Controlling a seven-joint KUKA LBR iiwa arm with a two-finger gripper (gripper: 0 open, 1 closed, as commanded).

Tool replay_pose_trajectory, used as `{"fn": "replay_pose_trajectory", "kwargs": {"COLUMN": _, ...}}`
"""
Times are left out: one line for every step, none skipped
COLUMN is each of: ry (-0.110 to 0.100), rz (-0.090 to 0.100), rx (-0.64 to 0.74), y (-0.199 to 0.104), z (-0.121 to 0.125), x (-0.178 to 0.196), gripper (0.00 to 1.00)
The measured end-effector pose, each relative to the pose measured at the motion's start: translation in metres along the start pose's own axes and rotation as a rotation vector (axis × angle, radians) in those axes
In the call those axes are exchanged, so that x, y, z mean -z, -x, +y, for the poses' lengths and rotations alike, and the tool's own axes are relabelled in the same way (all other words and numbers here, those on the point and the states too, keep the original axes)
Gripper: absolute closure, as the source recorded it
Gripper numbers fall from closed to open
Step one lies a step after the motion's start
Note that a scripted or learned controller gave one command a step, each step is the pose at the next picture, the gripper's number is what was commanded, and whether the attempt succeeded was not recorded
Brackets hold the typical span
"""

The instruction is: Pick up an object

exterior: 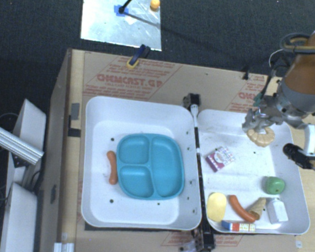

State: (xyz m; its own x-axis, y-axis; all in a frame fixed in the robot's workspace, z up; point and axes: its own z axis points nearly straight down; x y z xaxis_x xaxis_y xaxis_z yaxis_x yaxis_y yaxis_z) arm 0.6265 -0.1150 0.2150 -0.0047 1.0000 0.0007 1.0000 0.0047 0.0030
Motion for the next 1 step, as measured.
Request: {"fn": "replay_pose_trajectory", "kwargs": {"ry": -0.002, "rz": 0.000, "rx": 0.000, "y": -0.0478, "z": -0.0123, "x": -0.0090, "gripper": 1.00}}
